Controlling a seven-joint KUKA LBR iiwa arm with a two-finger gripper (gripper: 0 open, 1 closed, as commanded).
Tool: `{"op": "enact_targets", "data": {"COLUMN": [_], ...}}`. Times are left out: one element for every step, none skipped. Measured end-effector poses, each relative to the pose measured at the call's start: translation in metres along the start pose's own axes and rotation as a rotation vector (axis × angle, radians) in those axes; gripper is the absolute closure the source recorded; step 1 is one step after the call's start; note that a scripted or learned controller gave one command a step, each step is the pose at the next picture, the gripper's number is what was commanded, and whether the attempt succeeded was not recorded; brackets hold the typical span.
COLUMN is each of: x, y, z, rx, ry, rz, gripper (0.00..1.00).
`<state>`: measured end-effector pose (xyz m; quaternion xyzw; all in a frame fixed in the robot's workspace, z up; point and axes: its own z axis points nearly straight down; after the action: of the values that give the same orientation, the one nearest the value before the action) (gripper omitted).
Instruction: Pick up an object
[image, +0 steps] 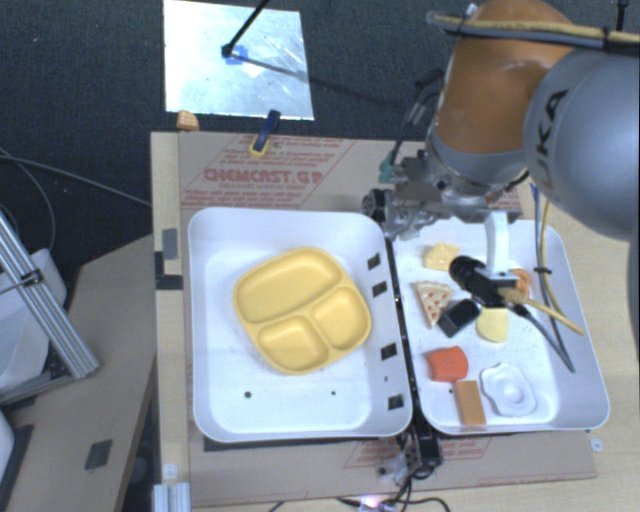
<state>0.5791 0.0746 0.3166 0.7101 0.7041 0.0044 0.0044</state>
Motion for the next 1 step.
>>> {"op": "enact_targets", "data": {"x": [0.0071], "y": [0.0019], "z": [-0.0008], "rx": [0.007], "ry": [0.001], "rz": [-0.015], "gripper": [1.00]}}
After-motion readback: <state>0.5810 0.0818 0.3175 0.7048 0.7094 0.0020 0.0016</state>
